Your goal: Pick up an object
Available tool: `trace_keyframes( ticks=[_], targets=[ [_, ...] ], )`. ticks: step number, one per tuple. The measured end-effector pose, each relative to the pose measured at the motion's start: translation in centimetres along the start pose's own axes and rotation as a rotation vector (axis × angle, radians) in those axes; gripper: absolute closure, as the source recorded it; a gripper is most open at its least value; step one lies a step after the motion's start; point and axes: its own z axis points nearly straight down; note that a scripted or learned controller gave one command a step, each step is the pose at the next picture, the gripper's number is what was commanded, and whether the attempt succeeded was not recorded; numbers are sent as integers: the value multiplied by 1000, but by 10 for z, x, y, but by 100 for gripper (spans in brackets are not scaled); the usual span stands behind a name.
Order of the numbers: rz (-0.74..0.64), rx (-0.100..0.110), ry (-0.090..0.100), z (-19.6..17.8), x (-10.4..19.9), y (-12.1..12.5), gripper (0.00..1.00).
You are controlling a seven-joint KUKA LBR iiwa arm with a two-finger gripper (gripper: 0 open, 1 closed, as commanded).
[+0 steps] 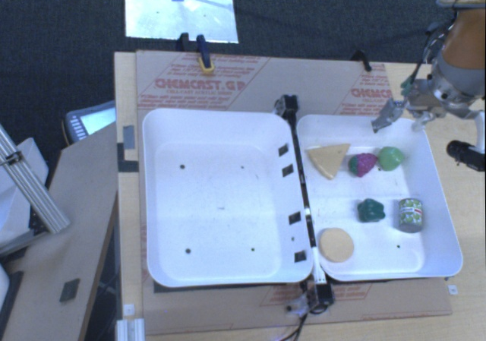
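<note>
Gripper up at far edge of right bin, fingers spread apart, nothing between them. Arm in from right, orange band showing. Right bin holds the lot: wedge at left, pink piece beside it, green ball touching pink piece. Dark green lump lower down, can just right of it. Tan disc near front corner. Left bin alongside.

camera view: fixed overhead | slanted down on both bins | arm enters right
</note>
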Motion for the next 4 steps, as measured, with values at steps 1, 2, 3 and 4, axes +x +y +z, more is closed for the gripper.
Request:
trace_keyframes(
  ticks=[1, 2, 3, 4],
  targets=[
    [5, 8, 1, 91, -26, -38, 0],
    [0, -3, -1, 75, -25, -34, 100],
    [-9, -21, -2, -77, 33, 26, 100],
    [-10, -11, 1, -185, 147, 23, 100]
  ],
)
